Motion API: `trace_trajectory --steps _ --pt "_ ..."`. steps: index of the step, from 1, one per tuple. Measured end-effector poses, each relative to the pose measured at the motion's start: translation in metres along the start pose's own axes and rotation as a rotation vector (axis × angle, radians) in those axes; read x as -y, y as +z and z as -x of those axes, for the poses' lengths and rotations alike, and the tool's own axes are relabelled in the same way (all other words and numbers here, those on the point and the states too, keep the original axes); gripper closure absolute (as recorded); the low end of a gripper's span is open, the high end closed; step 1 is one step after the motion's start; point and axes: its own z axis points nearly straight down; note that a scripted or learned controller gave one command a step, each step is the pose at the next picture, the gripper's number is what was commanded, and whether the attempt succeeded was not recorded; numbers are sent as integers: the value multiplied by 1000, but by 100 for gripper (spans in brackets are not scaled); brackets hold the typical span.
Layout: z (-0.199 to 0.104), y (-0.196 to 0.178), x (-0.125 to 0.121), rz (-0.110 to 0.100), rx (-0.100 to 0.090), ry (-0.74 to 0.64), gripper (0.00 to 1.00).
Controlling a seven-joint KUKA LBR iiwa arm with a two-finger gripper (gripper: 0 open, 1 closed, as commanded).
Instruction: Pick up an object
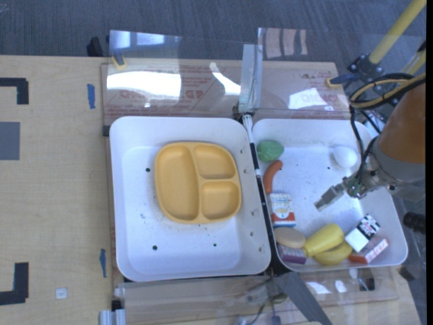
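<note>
The right bin (318,156) holds several small objects. A green lump (269,149) and an orange-red sausage (272,174) lie by its left wall, with a small carton (281,208) below them. A white egg (344,157) rests near the far right. Along the front lie a tan bun (289,237), a purple piece (292,254), two yellow fruits (325,240), a black-and-white box (364,233) and a red-and-white packet (373,250). My gripper (330,197) hangs low over the bare middle of this bin, pointing left, with nothing visibly in it.
The left bin (128,202) carries a yellow divided plate (197,181). A clear upright panel (177,80) stands behind both bins. Yellow and black cables (376,87) hang at the upper right, beside the arm's orange band (411,131).
</note>
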Motion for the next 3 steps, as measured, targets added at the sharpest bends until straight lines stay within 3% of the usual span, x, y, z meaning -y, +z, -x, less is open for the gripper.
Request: trace_trajectory --steps 1,2,3 --pt "23 -9 -47 -6 -2 347 0" --pt "-15 67 -88 -2 -3 -46 0" --pt "-59 -38 -82 5 0 -150 0"
